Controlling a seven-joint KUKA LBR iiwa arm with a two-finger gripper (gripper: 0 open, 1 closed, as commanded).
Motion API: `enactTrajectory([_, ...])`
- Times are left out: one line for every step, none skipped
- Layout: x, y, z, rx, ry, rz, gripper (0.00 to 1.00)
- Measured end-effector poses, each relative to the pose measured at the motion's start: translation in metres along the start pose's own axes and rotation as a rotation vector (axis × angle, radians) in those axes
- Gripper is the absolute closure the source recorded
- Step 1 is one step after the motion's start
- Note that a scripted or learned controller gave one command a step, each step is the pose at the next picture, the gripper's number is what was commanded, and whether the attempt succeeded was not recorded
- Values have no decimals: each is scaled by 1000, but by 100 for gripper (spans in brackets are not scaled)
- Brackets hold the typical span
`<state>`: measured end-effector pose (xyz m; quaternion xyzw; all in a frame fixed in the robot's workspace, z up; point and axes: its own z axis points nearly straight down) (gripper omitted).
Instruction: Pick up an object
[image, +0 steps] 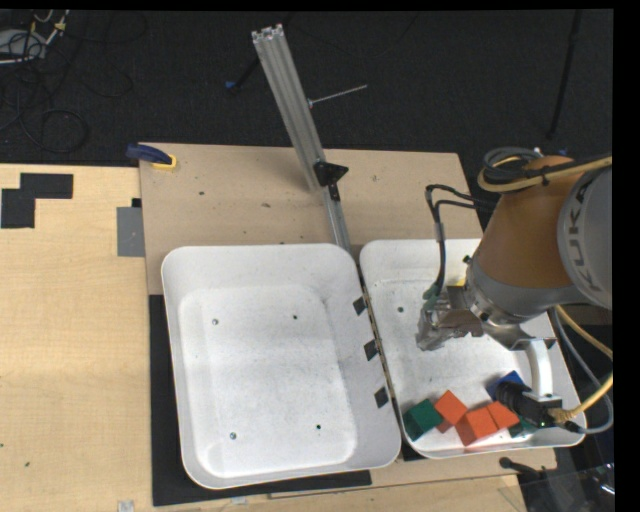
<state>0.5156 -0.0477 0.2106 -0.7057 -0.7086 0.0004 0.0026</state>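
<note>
Gripper (437, 330) hovering over the right bin (400, 262), nothing visibly held.

The blocks, green (424, 416), orange (450, 406) and a larger orange one (482, 422), cluster at the bin's five o'clock corner. Whether the tool is apart or together I cannot tell. Descending here would probably close on bare floor, missing the cluster.

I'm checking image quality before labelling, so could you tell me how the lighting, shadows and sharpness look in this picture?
In the camera view, light is even and soft, with no harsh glare on the left bin; the arm throws a faint shadow on the right bin floor; the gripper looks slightly soft and dark; the orange blocks and green block read clearly; the background behind the bench is nearly black.
</note>
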Motion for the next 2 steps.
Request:
enactTrajectory([55,-2,-13,-3,0,-2,100])
enactTrajectory([100,-9,-6,1,-1,0,100])
